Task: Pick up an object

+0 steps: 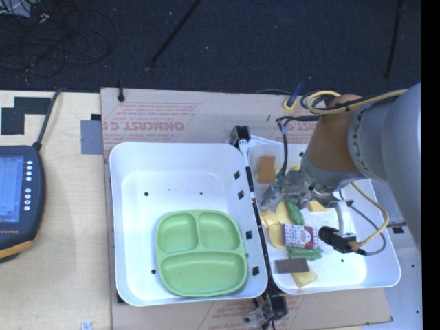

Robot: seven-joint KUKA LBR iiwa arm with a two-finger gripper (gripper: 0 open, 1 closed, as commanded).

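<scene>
The arm reaches in from the right over the right bin (385, 270). Its gripper (287, 192) is low in the bin's left half, among a heap of small things. Just below it lie a green piece (295, 213), yellow pieces (273, 222) and a red-and-white packet (299, 236). An orange-brown block (266, 168) lies just up-left of the gripper. A dark grey block (291, 265) rests on a yellow piece (305, 277) near the bin's front edge. The wrist hides whatever lies under it.
The left bin (137, 177) holds a green divided plate (201, 251). A black clip (338, 239) and yellow cable (375, 232) hang off the wrist over the right bin. A handheld pendant (17, 194) lies at the far left of the bench.
</scene>
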